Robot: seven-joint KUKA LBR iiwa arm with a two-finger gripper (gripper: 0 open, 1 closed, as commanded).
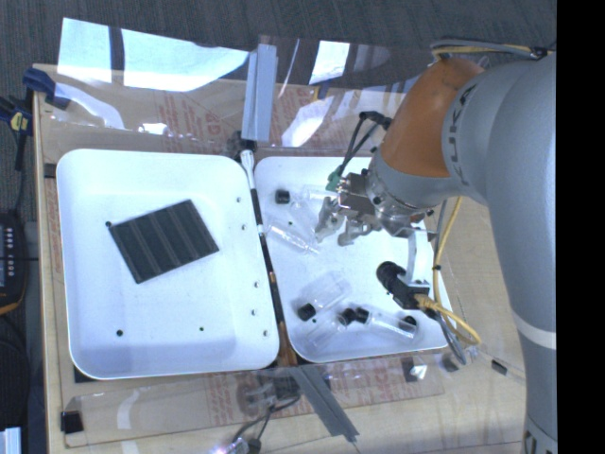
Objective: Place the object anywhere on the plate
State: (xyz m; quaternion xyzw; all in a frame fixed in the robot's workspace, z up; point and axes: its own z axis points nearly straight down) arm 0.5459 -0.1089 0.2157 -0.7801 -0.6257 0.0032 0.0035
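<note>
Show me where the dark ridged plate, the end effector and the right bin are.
dark ridged plate [164, 240], camera view, middle of its ribbed face.
end effector [337, 225], camera view, between its fingertips.
right bin [364, 348], camera view, bare floor near its front rim.

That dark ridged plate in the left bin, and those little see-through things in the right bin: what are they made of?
The plate looks like dark matte plastic or rubber: dull, with parallel ridges and no glare. The small things look like clear plastic or glass with black caps: the white bin shows through them. Which one, I can't tell.
</note>
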